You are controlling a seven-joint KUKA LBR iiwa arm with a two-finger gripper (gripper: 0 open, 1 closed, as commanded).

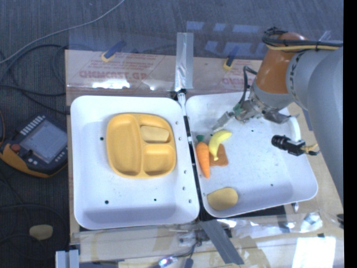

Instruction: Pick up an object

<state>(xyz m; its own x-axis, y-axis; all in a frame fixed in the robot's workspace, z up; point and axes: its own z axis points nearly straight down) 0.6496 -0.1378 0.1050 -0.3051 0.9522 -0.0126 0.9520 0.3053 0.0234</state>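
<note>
Nearest, a yellow lump lay by the right bin's front edge. Beyond it, carrot and banana sat touching near the left wall, nothing lifted yet. Farther back, the gripper hung low toward the rear edge, arm angled in from the right; fingers' state, I couldn't tell.
</note>
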